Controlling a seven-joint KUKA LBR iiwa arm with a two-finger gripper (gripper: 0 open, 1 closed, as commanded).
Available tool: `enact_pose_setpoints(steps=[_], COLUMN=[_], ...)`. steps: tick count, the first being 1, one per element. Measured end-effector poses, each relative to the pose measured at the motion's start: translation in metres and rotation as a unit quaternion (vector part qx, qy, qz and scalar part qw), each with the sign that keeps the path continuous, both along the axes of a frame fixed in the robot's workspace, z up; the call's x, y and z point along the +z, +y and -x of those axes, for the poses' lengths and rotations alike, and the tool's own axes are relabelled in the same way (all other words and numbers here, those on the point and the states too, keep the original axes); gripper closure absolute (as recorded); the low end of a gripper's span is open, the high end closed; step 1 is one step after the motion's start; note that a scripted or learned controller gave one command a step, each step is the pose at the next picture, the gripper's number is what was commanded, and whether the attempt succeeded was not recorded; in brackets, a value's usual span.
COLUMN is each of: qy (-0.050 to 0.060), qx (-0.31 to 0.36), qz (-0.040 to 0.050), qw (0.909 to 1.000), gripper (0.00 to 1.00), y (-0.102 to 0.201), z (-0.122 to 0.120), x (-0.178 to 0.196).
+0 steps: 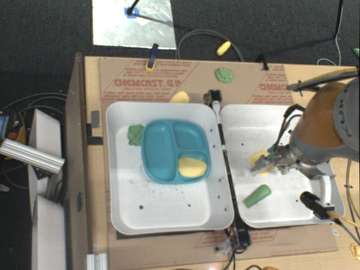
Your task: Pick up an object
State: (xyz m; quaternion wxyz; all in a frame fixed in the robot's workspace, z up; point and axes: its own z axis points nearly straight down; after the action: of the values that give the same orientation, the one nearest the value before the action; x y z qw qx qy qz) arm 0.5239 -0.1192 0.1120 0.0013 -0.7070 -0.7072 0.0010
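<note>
Even, moderately bright overhead light; both white bins (169,218) read pale and slightly washed, detail on their floors thin. Strong glare on the metal sheet (134,17) beyond the bench's far edge, nearly blown out. Dark floor around the bench holds little detail. Shadows soft and short, faint beneath the arm (326,122) in the right bin. Overall mildly soft, grainy, low resolution; small items blur at their outlines.

Position: one fixed camera, high above the bench (140,77)
Facing: down at a slant
Range: far enough to catch both white bins (169,221)
Arm (329,117): in from the right edge
</note>
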Motion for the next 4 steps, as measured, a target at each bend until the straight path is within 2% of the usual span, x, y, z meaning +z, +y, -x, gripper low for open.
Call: enact_pose_setpoints(steps=[1,2,3,4], qy=[0.000,-0.006,0.001,-0.001], qx=[0.000,0.001,0.000,0.000], qz=[-0.0006,0.0028,-0.0010,-0.0002], qw=[1.0000,1.0000,1.0000,1.0000], gripper=[0.00,0.00,0.00,0.00], y=[0.025,-0.033,-0.001,0.004], z=[0.038,-0.035,0.023,0.038], x=[-0.029,-0.026,-0.028,-0.028])
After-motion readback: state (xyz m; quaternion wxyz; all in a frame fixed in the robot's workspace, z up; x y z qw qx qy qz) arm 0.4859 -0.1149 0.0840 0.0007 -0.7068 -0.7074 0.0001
